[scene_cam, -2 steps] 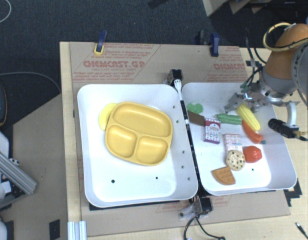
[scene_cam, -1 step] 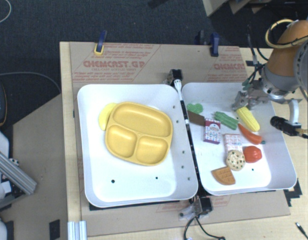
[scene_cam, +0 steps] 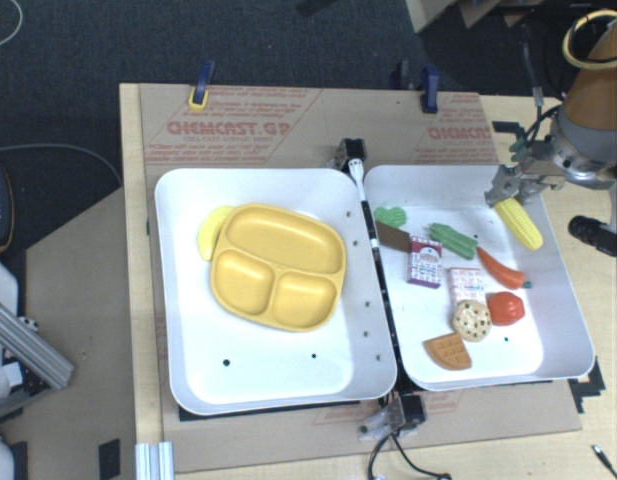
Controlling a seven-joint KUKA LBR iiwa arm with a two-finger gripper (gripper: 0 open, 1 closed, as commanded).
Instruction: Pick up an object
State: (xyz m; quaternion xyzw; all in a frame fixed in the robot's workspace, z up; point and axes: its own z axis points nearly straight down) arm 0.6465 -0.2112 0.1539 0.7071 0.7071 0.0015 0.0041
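Gripper [scene_cam: 510,190] sits over far right corner of right bin [scene_cam: 568,343], right by a yellow corn cob [scene_cam: 521,224]. Left bin [scene_cam: 178,268] has a yellow divided tray [scene_cam: 276,265]. Small toy foods lie scattered across right bin.

Both white bins, left [scene_cam: 188,268] and right [scene_cam: 563,318], look like smooth plastic with a soft sheen. The yellow divided tray [scene_cam: 278,266] is glossy moulded plastic. The worktop [scene_cam: 288,128] reads as matt brown board with red print on it. The corn cob [scene_cam: 520,223], green pickle [scene_cam: 452,239], carrot [scene_cam: 500,267] and tomato [scene_cam: 505,309] are shiny plastic toys; the cookie [scene_cam: 471,319] looks matt and speckled. The pincer [scene_cam: 513,190] is dull grey metal. The floor [scene_cam: 138,28] is dark rough carpet.
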